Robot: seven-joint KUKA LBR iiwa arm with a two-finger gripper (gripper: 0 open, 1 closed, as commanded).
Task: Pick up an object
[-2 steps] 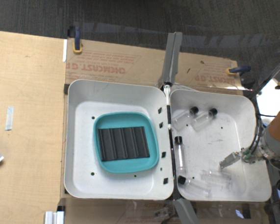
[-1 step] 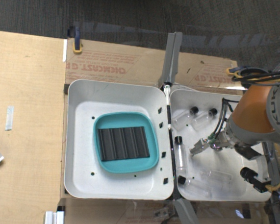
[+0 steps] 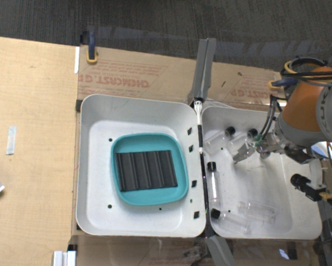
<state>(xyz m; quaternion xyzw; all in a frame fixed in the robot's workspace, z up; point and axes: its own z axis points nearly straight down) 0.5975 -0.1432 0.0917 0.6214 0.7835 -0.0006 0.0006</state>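
Observation:
My gripper (image 3: 243, 154) hangs over the upper middle of the right bin (image 3: 305, 233), at the end of the grey arm with the orange band (image 3: 305, 108). Nothing shows in its grasp. Just left of it lies a crumpled clear plastic piece (image 3: 217, 143). A clear tube with black caps (image 3: 211, 186) lies along the bin's left wall. A clear plastic container (image 3: 254, 214) rests near the bin's front. Two small black pieces (image 3: 230, 130) sit near the back wall.
The left bin (image 3: 88, 210) holds a teal tray with a dark ridged insert (image 3: 149, 170). A metal divider post (image 3: 204, 69) stands behind the bins. Cables and a black fitting (image 3: 301, 183) hang at the arm's right side.

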